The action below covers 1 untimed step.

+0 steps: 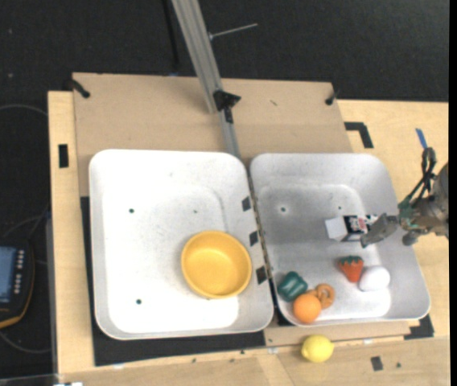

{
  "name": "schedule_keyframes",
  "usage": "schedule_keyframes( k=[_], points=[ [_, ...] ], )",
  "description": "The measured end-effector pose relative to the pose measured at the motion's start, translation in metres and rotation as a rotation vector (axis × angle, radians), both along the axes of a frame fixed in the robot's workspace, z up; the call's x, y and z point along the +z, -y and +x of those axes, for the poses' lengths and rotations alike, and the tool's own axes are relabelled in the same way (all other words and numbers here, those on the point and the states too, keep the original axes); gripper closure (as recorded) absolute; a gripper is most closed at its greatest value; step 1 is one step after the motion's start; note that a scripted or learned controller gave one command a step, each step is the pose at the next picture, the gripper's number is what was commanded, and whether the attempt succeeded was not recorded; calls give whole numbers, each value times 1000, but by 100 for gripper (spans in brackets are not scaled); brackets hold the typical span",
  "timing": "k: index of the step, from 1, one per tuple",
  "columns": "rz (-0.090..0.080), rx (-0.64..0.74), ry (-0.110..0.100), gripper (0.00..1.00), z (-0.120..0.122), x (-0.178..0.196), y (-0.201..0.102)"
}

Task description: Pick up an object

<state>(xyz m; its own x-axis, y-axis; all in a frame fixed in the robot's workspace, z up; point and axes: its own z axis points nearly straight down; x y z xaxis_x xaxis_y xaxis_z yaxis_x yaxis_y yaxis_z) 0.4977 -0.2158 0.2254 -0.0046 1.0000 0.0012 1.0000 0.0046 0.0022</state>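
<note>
My gripper point(347, 228) hangs over the middle of the right bin point(309, 175), its white and black head reaching in from the right. Just below and right of it lie a red strawberry-like toy point(352, 268) and a white egg-shaped piece point(374, 279). Along the bin's front edge sit an orange ball point(306, 307), a small orange piece point(325, 294) touching it, and a dark green block point(291, 284). Nothing shows in the gripper's grasp.
A yellow bowl point(216, 263) stands in the left bin point(140, 199), near its front right corner. A yellow lemon point(317, 348) lies on the bench in front of the right bin. A metal pole point(200, 47) slants up from between the bins.
</note>
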Motion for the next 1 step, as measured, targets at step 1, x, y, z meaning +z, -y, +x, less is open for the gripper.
schedule_keyframes(
  k=[1],
  points=[
    [0, -2, 0, 0, 0, 0, 0]
  ],
)
